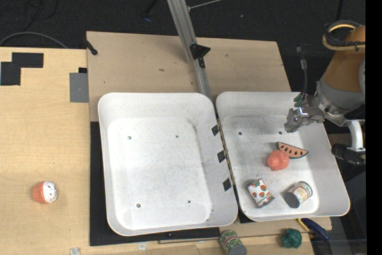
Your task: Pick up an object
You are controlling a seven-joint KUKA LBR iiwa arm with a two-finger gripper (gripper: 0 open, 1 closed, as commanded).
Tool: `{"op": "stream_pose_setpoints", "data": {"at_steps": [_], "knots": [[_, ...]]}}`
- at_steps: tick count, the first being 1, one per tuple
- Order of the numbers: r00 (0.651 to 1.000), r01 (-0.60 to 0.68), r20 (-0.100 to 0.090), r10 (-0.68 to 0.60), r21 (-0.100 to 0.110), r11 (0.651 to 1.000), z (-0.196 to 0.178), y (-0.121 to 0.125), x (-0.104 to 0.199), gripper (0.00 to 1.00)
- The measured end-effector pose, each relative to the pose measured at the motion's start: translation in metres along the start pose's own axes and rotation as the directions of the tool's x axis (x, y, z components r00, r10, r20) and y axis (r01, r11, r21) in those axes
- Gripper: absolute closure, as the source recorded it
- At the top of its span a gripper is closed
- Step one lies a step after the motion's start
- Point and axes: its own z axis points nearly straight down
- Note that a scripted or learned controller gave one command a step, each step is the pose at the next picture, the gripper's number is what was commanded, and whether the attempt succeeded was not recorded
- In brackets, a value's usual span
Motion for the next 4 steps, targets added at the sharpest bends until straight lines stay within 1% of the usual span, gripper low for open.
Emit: {"op": "stream_pose_setpoints", "data": {"at_steps": [1,2,3,4], "knots": [[1.000,-0.003,0.001,0.003,0.000,1.000,-0.045,-0.005,-0.003,1.00],[1.000,0.002,0.001,-0.002,-0.001,1.000,-0.088,-0.002,-0.003,1.00],[1.000,0.005,-0.003,-0.005,0.006,1.000,-0.084,-0.023,0.045,1.00],[1.000,0.006,-0.004,-0.006,0.006,1.000,-0.089,-0.039,0.103,1.00]]}}
